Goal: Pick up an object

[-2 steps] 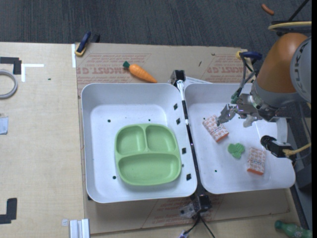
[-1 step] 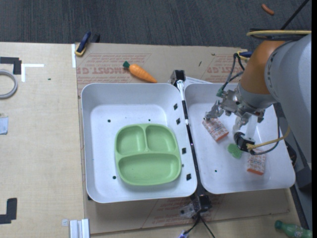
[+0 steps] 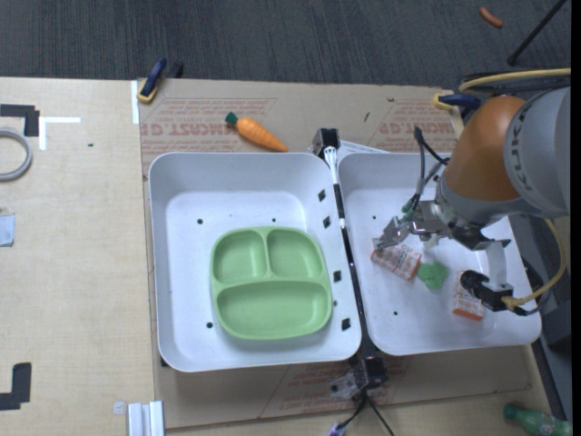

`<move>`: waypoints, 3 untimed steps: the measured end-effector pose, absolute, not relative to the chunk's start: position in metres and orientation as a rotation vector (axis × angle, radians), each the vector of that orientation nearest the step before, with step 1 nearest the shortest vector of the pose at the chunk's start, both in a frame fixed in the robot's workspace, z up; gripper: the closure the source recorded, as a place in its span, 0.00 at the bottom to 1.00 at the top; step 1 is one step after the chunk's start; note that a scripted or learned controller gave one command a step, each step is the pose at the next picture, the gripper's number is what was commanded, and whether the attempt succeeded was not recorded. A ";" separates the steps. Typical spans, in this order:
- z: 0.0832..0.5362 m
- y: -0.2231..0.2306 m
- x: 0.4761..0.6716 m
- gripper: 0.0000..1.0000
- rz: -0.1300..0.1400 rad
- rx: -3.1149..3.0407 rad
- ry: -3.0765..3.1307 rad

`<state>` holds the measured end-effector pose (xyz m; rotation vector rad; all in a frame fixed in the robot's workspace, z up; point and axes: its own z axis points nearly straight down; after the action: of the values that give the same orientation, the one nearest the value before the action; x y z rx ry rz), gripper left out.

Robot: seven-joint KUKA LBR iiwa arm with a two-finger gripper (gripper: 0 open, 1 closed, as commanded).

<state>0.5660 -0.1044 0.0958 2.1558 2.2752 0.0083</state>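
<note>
My gripper (image 3: 394, 235) hangs low in the right bin (image 3: 381, 330), over its left middle. Right below it lies a small white and red packet (image 3: 398, 261); whether the gripper touches it I cannot tell. A small green object (image 3: 434, 275) lies just right of the packet. Another white and orange packet (image 3: 468, 310) rests near the bin's front right. The grey arm with its orange band (image 3: 486, 148) covers the back right of this bin.
The left bin (image 3: 172, 243) holds a green divided plate (image 3: 270, 282). A toy carrot (image 3: 257, 133) lies on the cardboard behind the bins. A black clip (image 3: 326, 140) sits where the bins meet at the back.
</note>
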 end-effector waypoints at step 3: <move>0.105 -0.095 0.508 0.00 0.010 2.143 2.287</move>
<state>0.5076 -0.0946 0.1054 2.1432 2.2867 0.0102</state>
